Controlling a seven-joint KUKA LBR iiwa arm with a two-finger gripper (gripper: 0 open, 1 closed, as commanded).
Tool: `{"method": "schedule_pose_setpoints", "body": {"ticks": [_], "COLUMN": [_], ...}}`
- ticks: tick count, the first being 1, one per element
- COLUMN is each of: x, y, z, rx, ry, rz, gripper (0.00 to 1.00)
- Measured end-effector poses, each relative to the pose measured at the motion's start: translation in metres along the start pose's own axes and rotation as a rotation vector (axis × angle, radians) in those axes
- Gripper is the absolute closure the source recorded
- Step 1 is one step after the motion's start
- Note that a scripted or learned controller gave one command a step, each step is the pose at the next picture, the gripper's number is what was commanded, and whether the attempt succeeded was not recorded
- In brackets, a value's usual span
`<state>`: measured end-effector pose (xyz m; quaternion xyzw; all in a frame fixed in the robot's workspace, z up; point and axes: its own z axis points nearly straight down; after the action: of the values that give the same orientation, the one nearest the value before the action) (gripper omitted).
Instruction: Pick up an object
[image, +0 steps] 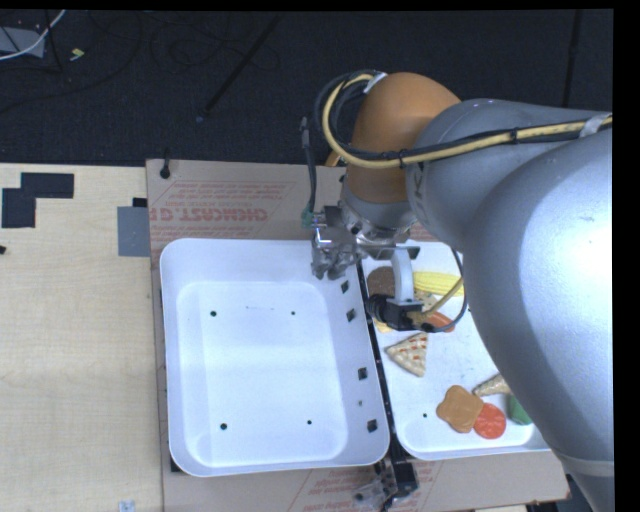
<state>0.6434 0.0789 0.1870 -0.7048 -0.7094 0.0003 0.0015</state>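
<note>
My gripper (332, 262) hangs over the far end of the wall between the two bins, at the upper edge of the left bin (180, 350). Nothing shows between its tips. The right bin (440, 445) holds the objects: a yellow corn-like piece (436, 285), a round brown piece (380, 281), a pizza slice (409, 353), an orange-brown cookie (458, 408), a red tomato slice (490, 423), a tan wedge (492, 385) and a green piece (519, 409). A small orange-red piece (438, 322) lies just below the corn. The arm hides the right side of that bin.
The big grey arm (540, 250) covers the right of the view, with its orange band (395, 120) above the wrist. Both bins rest on a cardboard sheet (230, 200) on the pale bench (70, 350). Dark clips (362, 374) line the wall between the bins.
</note>
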Motion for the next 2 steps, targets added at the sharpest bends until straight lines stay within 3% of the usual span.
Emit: {"method": "schedule_pose_setpoints", "body": {"ticks": [1, 2], "x": [0.082, 0.081], "y": [0.001, 0.000], "z": [-0.292, -0.281], "rx": [-0.016, 0.001], "ry": [0.002, -0.003], "rz": [0.000, 0.002], "gripper": [1.00, 0.00]}}
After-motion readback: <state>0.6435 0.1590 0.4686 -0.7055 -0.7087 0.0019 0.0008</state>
